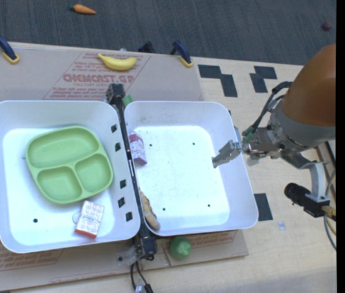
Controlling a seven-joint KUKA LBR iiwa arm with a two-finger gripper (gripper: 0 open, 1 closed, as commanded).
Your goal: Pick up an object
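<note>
My arm comes in from the right, orange band up, with my claw (226, 154) low over the right bin's (236, 127) right wall. I cannot tell its state from this angle.

That bin has two things against its left wall: a maroon-and-white packet (137, 148), long axis running up-down, and a tan pastry (149, 213), likewise lengthwise along the wall. The left bin (2, 163) has one green divided plate (69, 163) and one small red-and-white box (89, 218), tilted. One banana (117, 60) and one green ball (180, 247) lie outside.
</note>
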